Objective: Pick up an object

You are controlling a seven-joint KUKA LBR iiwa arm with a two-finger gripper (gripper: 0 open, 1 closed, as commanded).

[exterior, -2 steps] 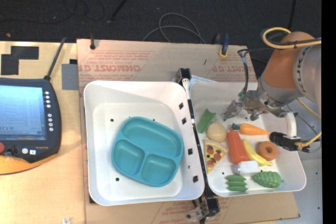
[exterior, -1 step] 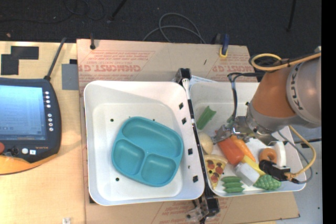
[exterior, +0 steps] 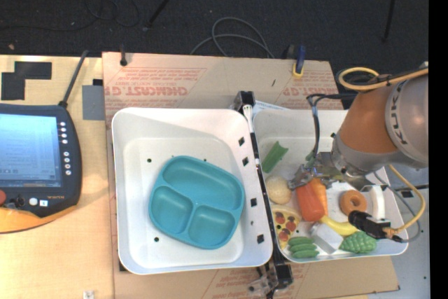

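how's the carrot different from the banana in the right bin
The carrot is orange, fat and straight; the banana is yellow, thinner and curved. The carrot runs lengthwise away from the camera, the banana slants across, nearer the bin's front. Both are toy foods lying in the right bin.

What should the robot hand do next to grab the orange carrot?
Probably sink a little lower, straight onto the carrot. The gripper sits right at the carrot's upper end in the right bin, and nothing shows between its fingers. The carrot lies crowded by the pale round piece, the donut and the banana, so a sideways move would likely bump them.
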